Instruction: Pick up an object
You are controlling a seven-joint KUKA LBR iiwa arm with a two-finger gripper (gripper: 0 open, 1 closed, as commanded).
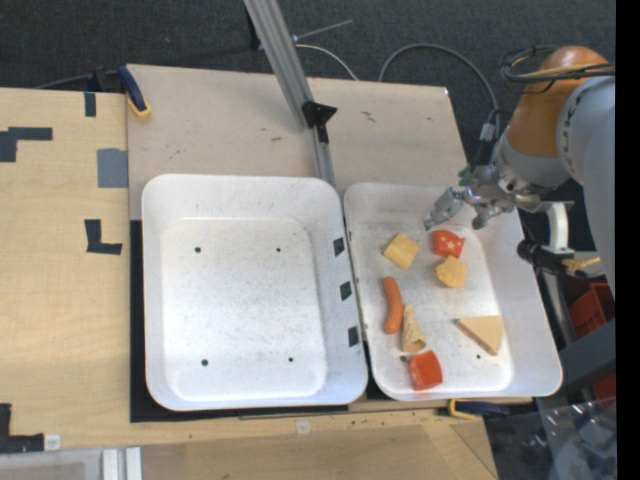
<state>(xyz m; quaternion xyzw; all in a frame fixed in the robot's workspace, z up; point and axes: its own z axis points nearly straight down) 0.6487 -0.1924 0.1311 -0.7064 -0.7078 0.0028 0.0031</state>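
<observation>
Gripper [462, 206] hangs open, nothing in it; I see red block [447, 242] just below-left, nearest target, straight descent.

No legible text, labels, brands or numbers anywhere. Dark tape shapes [97, 234] on the surface [60, 318] at left form angular marks, not readable as letters. The white bins [160, 208] carry only specks, no print.

Even overhead light, soft shadows, slight blur, mild grain.
</observation>
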